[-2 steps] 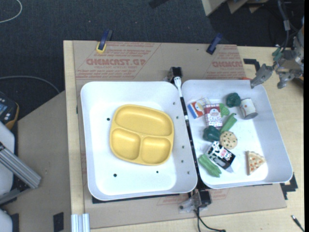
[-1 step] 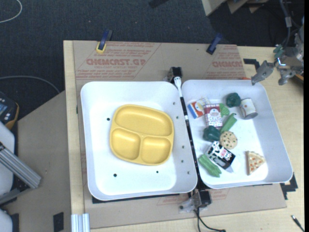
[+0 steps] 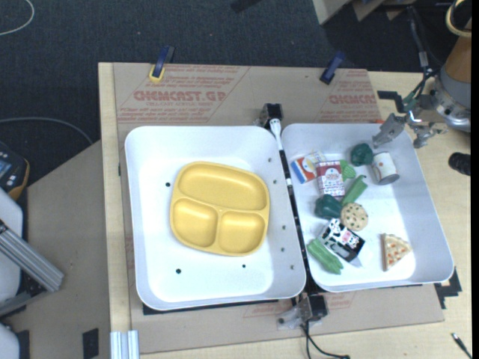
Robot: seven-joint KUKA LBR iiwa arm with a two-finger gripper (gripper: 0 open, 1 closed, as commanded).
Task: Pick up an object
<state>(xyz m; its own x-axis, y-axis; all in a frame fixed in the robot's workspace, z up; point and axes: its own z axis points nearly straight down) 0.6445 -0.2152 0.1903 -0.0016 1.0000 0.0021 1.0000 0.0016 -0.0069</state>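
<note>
The right bin (image 3: 430, 200) holds several small items: a dark green lump (image 3: 361, 154), a grey-white cylinder (image 3: 385, 167), a red-labelled can (image 3: 329, 178), a blue, red and white packet (image 3: 304, 167), a long green piece (image 3: 354, 189), a teal lump (image 3: 326, 206), a cookie (image 3: 353, 215), a black-and-white item (image 3: 344, 239), a green pod (image 3: 323, 254) and a pizza slice (image 3: 394, 250). My gripper (image 3: 405, 133) hangs over the bin's far right corner, just beyond the dark green lump and the cylinder. It is open, and I see nothing between its fingers.
A yellow divided plate (image 3: 219, 208) lies in the left bin (image 3: 150, 260). Both bins rest on a cardboard sheet (image 3: 224, 88) held by clamps at the back. The arm's grey body (image 3: 456, 88) enters at the upper right.
</note>
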